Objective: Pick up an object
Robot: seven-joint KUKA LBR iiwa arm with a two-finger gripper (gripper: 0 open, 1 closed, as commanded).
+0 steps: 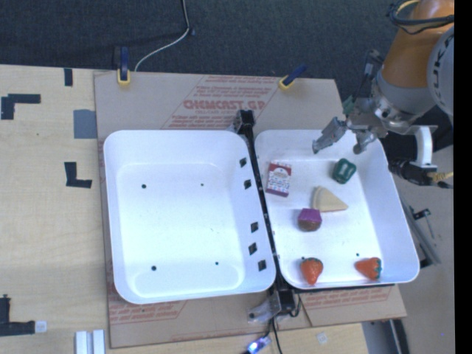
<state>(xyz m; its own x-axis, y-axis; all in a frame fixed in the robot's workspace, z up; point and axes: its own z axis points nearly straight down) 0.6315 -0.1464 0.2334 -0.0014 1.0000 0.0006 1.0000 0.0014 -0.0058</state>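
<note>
1. Gripper (344,140) spread open, gripping nothing, above right bin's (394,205) far edge.
2. Green object (343,170) just below it, lying in the bin.
3. Nearby: red packet (279,179), cheese wedge (327,200).

from my station: both bins, left bin (177,220) and right bin (391,220), look like smooth white plastic with a soft sheen. under them a brown cardboard sheet (214,105), matt, printed in red. bench top (44,220) reads as pale wood grain, matt. backdrop (258,21) looks like dark rough cloth or carpet. arm (420,43) has a glossy orange band and smooth grey shell; gripper (341,140) looks dull grey metal. two strawberries (312,269) seem glossy plastic; cheese wedge (328,200) looks matt.
</note>
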